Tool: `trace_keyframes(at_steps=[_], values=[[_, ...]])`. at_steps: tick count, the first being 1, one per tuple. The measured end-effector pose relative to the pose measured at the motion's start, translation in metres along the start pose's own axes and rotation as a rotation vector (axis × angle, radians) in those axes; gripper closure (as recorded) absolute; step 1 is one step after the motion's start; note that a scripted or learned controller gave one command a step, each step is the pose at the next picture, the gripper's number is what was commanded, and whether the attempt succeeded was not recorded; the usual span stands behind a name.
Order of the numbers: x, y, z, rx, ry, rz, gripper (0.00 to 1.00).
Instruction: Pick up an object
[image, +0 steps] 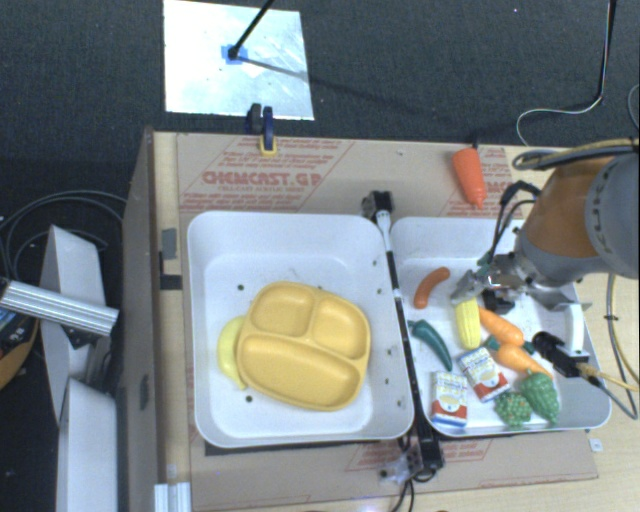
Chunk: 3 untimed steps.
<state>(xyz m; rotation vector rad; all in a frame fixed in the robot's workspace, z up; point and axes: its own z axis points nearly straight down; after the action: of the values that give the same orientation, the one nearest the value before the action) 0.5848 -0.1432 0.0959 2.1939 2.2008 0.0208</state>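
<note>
Reaching in from the right, the grey arm (585, 225) with its orange band hangs over the right bin (420, 240), its gripper (478, 288) low above the toys there; whether its fingers are spread or pressed together cannot be told from this angle, and nothing is seen held between them.

Just below the gripper lies a corn cob (467, 322), short, yellow and ribbed. Beside it to the right are two carrots (510, 340), glossy orange plastic with tapered ends. A sausage (431, 286), smooth and reddish, curves near the bin's left wall, and a dark green pepper (432, 342) lies below it. Two small cartons (468, 385) in white, red and blue sit near the front edge; their print is too small to read. A knobbly green broccoli (528, 402) rests at the front right corner.

The left bin (215, 400), white moulded plastic with rounded corners, holds a yellow divided plate (305, 345) with three compartments, and a banana (229, 352) peeks out from under its left side.

Both bins stand on a brown cardboard sheet (270, 165) printed in red with "CHEMCAST GP". Another orange carrot-like toy (468, 174) lies on that sheet, behind the right bin.
</note>
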Motion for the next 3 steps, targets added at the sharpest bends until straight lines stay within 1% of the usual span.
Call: trace_keyframes(at_steps=[1,2,3], values=[[0.001,0.003,-0.014,-0.006,0.003,-0.001,1.0],[0.001,0.002,-0.012,-0.001,0.003,-0.001,0.0],[-0.009,-0.028,0.011,0.033,0.014,0.002,0.0]])
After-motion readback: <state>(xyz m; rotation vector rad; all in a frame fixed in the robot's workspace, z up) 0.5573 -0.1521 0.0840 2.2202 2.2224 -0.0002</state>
